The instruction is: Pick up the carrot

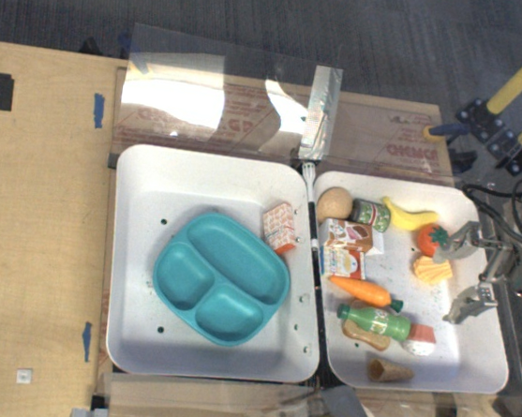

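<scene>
One carrot (360,290): lying in right bin (486,372), beside green bottle (375,321).
Gripper (474,267): fingers spread, grasping nothing, right of carrot.

Left of the smooth orange plastic carrot (360,290), the teal divided tray (221,277) looks like matt plastic. Both white bins (135,235) seem smooth plastic; the bench (33,222) is pale wood.

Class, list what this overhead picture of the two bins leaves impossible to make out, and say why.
- Camera view, labels on the green bottle and small carton: print too small to read.
- Camera view, pincer at the right bin's edge: blurred against cables, state unclear.
- Arm: cut off by the right edge.
</scene>
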Robot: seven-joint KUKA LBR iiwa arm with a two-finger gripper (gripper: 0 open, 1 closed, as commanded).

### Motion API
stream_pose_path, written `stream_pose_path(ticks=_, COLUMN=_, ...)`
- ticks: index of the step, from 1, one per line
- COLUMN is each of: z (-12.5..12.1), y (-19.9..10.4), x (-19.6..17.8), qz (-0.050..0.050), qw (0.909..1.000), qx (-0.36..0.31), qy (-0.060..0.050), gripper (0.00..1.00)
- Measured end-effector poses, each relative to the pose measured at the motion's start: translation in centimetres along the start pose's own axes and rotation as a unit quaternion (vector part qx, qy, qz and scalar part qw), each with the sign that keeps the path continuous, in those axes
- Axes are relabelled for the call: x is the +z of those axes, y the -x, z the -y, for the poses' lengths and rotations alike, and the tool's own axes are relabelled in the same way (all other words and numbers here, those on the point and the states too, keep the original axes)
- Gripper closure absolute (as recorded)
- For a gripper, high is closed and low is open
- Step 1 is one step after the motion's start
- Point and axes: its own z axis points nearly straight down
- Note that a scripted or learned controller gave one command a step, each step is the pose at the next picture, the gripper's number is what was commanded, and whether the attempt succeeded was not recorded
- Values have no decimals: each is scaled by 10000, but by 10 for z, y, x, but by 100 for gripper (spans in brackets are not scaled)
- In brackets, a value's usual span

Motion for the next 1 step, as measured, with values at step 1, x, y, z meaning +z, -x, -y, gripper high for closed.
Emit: stream_pose_path(ticks=1, z=-29, y=36, x=73, qz=-44, qw=10000, qx=38, qy=21, gripper=0)
